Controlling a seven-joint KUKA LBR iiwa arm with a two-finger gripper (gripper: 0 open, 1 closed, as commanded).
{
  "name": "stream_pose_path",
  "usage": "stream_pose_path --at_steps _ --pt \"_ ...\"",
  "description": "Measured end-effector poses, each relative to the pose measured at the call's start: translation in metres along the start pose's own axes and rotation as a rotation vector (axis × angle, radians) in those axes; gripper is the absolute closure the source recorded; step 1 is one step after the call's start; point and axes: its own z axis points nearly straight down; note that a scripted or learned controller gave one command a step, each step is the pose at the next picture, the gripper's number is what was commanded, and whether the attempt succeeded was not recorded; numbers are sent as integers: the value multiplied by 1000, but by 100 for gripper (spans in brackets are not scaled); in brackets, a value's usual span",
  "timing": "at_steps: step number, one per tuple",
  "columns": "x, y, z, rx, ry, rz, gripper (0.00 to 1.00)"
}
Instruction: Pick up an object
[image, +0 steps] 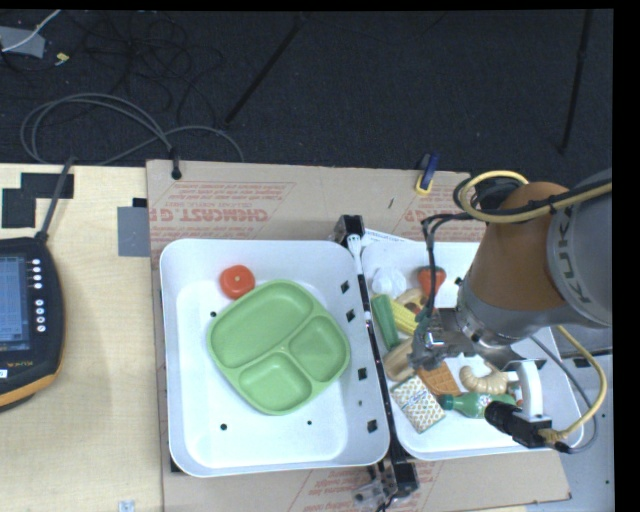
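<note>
My gripper (430, 345) hangs low over the left part of the right bin (470, 452), under the grey and orange wrist. Around it lie a green stick (384, 320), a yellow corn piece (405, 318), a brown cracker-like piece (438, 381) and a patterned block (418, 405). A green bottle (470, 404) and a beige ring toy (485, 380) lie to its right, and a red item (431, 280) and a white item (388, 283) lie farther back. The arm hides much of that bin. I see nothing clearly between the fingers.
The left bin (180, 400) holds a green divided plate (280, 345) and a small orange round object (237, 281). A black divider with clips (362, 330) separates the bins. A control pendant (25, 320) lies at far left. Cables run behind the bench.
</note>
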Motion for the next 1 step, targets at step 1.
stream_pose_path --at_steps 1 --pt "45 -21 -90 -18 -2 -5 100"
